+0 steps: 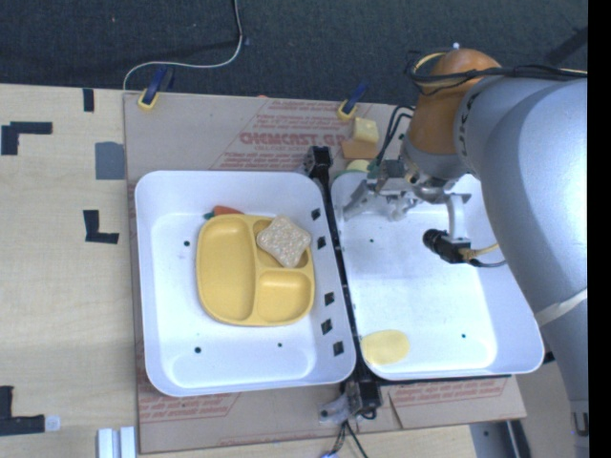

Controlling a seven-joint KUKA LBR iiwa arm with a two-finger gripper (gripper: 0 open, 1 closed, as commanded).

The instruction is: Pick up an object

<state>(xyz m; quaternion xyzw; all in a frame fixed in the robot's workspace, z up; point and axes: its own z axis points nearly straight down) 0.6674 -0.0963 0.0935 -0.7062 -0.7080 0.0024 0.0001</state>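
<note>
Gripper (387, 197): at the far left corner of the right bin (434, 299), low over the bin floor, hanging from the grey arm (535, 189) with its orange band (444, 103). Whether it is released or clenched cannot be told; nothing is visibly held.

Right bin: white, shallow. A pale yellow disc (385, 347) lies flat near its near left corner, well apart from the gripper. A black fitting with a cable sits on the arm's wrist above the bin's middle right.

Beyond the right bin's far edge: a tan block (360, 148) and a small yellow block (364, 127) rest on the cardboard sheet (277, 132), near the gripper.

Left bin (162, 284): white, shallow, touching the right bin along a row of black clips. It holds a yellow divided tray (239, 270). A speckled beige square (284, 241) lies tilted on the tray's far right compartment. An orange sliver shows at the tray's far edge.

Worktop (57, 284): light wood with black tape marks; the cardboard sheet is clamped at its far edge by two clips. A white cable runs over the dark floor behind.
</note>
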